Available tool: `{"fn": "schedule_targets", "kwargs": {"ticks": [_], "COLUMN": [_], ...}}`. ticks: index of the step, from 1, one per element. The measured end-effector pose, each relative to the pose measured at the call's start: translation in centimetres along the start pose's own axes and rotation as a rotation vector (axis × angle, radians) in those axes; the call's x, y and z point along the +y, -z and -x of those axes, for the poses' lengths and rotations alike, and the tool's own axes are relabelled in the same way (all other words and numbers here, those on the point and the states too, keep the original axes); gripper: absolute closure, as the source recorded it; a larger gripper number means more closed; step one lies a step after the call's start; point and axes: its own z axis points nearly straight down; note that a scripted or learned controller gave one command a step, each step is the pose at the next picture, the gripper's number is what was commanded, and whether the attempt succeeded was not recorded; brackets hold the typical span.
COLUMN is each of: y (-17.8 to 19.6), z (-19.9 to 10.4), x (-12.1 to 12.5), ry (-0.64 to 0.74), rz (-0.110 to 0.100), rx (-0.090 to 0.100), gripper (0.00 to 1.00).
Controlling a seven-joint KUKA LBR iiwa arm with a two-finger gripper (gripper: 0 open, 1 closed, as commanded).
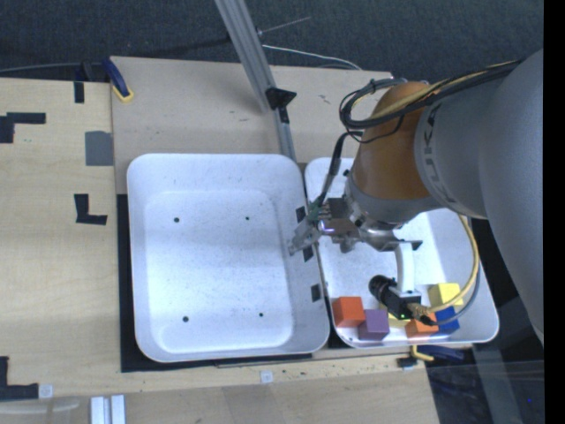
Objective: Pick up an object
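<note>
1. Blocks (371, 318), the things we may pick, lie far from the left bin (134, 237), the shallow white tray at the left of our view.
2. Over the rims where the two bins meet, we see the gripper (305, 235). We cannot tell how far it is open or whether it has hold of anything.
3. Right of it, the arm's orange band (393, 162) hangs above the right bin (481, 329).
4. Along that bin's near edge we find the orange block (348, 311) with the purple block (377, 324) just beside it. Further right are the yellow block (443, 293) and the blue block (447, 318).
</note>
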Motion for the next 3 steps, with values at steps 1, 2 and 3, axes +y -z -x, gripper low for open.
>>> {"fn": "schedule_targets", "kwargs": {"ticks": [1,2,3], "y": [4.7,1.9,-0.1], "z": [-5.1,-3.4,-3.8], "x": [-1.9,3.5,-0.7], "ry": [0.002,-0.005,-0.005], "rz": [0.005,0.003,-0.004], "rx": [0.0,-0.004,-0.003], "gripper": [0.0,0.0,0.0]}}
